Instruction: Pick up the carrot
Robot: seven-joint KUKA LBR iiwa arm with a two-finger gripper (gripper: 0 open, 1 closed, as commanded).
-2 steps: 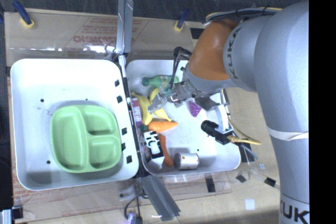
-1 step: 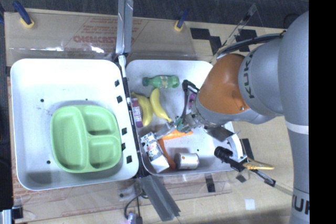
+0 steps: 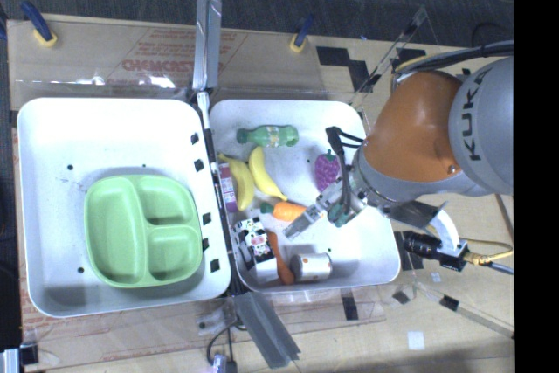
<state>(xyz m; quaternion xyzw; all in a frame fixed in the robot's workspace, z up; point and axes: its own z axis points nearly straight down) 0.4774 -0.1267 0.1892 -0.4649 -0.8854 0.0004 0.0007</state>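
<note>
Orange carrot (image 3: 287,210), short and stubby, lies near the middle of the right bin (image 3: 367,271), which serves as landmark for the rest. Gripper (image 3: 301,225) sits just beside the carrot on its lower right, one grey finger tip reaching almost to it; whether the fingers are spread or closed cannot be told, and the carrot is not seen between them. Arm (image 3: 419,135), grey with an orange band, enters the bin from its right side.

Other contents of the right bin:
- yellow banana (image 3: 253,175), left of the carrot, just beside it
- green bottle (image 3: 267,135), lying flat near the bin's far wall
- purple grapes (image 3: 327,170), right of the banana, close to the arm
- long orange-red stick-shaped item (image 3: 281,262), near the front wall
- silver can (image 3: 311,265), lying beside that item
- small black-and-white box (image 3: 251,237), at the left wall.

Left of the right bin: left bin (image 3: 52,144), touching it along the divider, holding a green divided plate (image 3: 144,229).
</note>
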